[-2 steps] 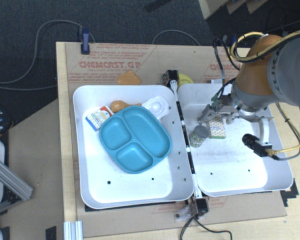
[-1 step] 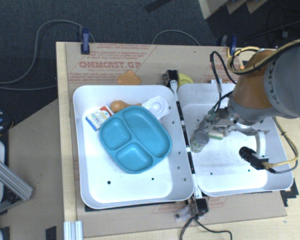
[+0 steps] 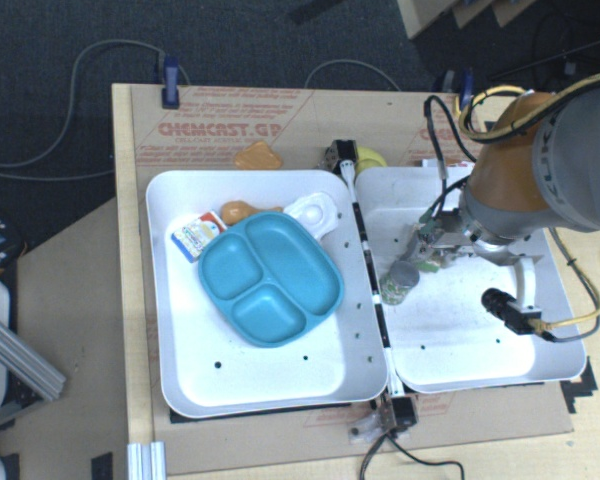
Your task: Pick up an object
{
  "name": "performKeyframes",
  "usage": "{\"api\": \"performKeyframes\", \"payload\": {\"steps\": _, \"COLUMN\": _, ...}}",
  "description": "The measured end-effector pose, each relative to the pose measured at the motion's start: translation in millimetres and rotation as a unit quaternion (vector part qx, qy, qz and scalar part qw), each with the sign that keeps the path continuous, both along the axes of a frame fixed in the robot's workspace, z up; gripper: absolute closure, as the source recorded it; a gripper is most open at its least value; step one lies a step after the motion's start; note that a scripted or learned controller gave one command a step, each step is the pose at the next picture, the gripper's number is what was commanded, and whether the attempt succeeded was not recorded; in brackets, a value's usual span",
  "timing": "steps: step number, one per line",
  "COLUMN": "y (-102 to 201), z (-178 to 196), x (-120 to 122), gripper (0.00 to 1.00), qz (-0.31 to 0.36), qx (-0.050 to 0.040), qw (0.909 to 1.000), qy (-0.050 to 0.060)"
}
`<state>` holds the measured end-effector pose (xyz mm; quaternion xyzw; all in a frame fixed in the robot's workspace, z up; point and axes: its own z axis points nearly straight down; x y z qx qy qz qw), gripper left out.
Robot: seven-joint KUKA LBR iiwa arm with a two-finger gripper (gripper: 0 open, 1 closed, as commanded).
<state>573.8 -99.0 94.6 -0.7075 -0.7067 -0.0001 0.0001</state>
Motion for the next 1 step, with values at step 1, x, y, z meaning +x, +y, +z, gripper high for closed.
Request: {"api": "performKeyframes", "payload": {"steps": 1, "y": 59.3, "z": 91.9, "x": -25.7, "gripper": 1.00, "qz": 0.002, "qx": -0.0002, "qw": 1.0000, "qy": 0.000}}
